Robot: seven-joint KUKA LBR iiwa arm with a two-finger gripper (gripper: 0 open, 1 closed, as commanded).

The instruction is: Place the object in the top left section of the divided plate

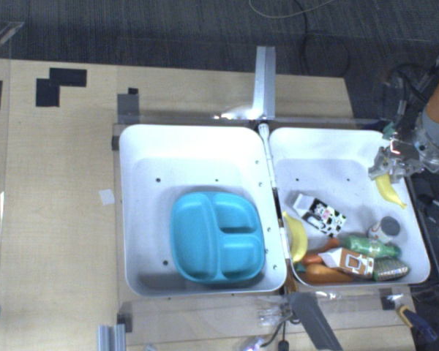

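Hanging over right bin's far-right corner: pincer (390, 163) | grip: small banana (388, 189) sits right at the fingertips, dangling below; can't tell if fingers are clamped on it | target: blue divided plate (218, 235) in left bin (143, 196), well apart | right bin (329, 168): second banana (297, 238), bottle (373, 248), carton (319, 214)

From my seat the light looks even and fairly bright, coming from overhead. Well left of the pincer (390, 165), the blue plate (218, 235) throws a soft shadow on its left side, and the left bin (192, 143) shows gentle grey shading along its inner walls. The white floor beside the pincer is nearly washed out. The picture is slightly soft and grainy throughout.
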